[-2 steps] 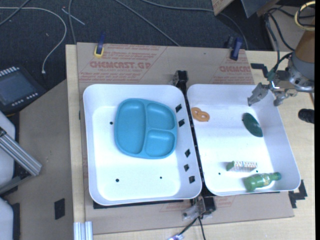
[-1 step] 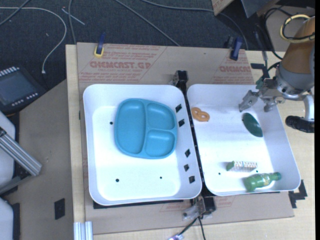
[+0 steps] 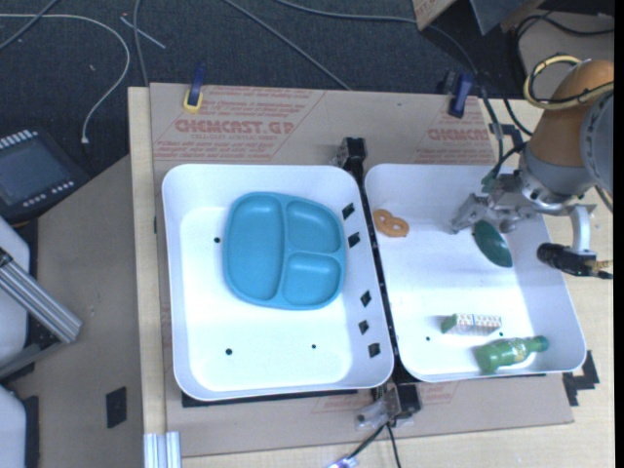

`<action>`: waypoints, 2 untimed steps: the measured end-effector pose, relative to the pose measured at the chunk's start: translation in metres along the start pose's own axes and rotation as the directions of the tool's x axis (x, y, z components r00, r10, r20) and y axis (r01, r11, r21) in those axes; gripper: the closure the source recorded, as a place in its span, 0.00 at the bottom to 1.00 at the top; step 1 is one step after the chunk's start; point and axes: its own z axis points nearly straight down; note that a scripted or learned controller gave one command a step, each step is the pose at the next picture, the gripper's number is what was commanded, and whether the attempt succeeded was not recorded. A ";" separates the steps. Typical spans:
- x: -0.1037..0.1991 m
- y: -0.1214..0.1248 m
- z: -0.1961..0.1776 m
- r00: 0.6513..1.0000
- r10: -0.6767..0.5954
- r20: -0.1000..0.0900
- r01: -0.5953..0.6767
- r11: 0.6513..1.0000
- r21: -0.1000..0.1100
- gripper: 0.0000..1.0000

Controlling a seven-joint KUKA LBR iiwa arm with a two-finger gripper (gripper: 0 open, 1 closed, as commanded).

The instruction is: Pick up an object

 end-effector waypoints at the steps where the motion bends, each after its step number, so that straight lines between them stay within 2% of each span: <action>1: 0.000 0.002 -0.016 1.000 -0.001 0.002 0.001 1.000 -0.008 1.00; 2: -0.002 0.000 -0.081 1.000 0.002 0.005 -0.002 1.000 -0.014 1.00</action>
